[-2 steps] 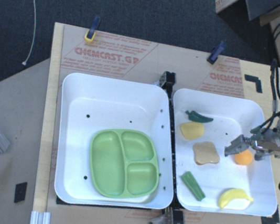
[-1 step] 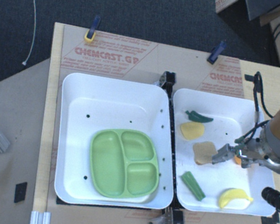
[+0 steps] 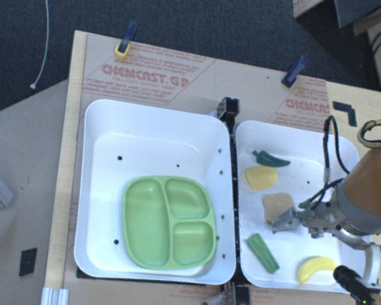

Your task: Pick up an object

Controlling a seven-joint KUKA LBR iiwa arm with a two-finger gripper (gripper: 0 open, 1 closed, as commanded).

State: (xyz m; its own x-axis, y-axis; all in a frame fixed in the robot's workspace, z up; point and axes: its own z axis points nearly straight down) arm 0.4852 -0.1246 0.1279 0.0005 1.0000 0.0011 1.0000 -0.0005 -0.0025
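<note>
Whether end effector (image 3: 286, 221) is open or closed cannot be told; it hovers touching the tan block (image 3: 277, 205), seemingly a light, soft sponge-like piece best pinched across its short sides.

— What lies under the bench?
— Dark grey carpet (image 3: 199, 12), with a thin white cable (image 3: 44, 22) curving across it at the left.
— And the bench top?
— A brown printed board (image 3: 152, 77), clamped at its far edge by two blue clips (image 3: 295, 70).
</note>
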